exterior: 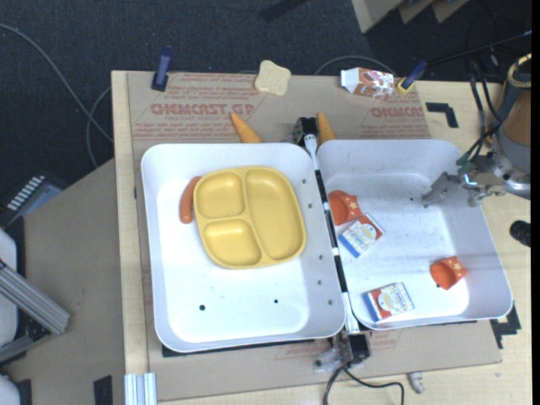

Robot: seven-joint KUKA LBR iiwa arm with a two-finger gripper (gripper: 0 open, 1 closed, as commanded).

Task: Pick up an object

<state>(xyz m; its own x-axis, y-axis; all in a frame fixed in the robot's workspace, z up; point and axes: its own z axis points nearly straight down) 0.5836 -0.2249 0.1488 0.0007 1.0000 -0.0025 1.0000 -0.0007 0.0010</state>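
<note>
You have the bench (211, 108) carrying two white bins: the left bin (245, 319) holds a yellow divided plate (249, 216) with a sausage (186, 201) touching its left edge. The right bin (472, 243) holds two small cartons (359, 236), one near the divider and one at the near edge, plus two orange toys (446, 272). Your end effector (447, 188) hangs over that bin's far right side, fingers spread and grasping nothing.

Red "CHEMCAST GP" print repeats across the brown board (198, 108) under the bins.
</note>
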